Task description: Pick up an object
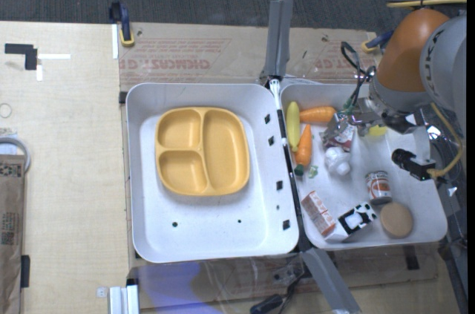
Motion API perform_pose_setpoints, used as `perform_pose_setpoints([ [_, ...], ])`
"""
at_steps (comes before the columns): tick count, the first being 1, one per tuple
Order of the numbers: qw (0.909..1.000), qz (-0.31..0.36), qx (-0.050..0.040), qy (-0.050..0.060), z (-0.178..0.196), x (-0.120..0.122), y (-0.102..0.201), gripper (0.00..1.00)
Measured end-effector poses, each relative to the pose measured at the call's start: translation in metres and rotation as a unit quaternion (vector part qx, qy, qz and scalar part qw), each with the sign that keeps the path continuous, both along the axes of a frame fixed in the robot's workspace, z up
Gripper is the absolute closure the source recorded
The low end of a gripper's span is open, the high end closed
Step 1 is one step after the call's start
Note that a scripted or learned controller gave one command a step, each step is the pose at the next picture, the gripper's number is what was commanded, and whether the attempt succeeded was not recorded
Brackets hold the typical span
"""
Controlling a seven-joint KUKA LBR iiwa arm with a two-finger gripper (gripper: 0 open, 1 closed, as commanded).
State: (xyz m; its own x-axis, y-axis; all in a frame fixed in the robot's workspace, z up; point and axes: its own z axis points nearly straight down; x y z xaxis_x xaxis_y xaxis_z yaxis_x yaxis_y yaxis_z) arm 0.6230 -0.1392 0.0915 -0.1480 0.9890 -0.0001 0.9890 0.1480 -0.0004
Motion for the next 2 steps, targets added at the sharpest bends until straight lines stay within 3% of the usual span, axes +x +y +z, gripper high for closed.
perform_pose_setpoints([
  [1,1.0000,-0.002,-0.0001,0.000,0.009,0.000,-0.001,1.00],
  [2,0.9989,0.048,-0.0005,-0.001,0.062,0.007,-0.011,1.00],
])
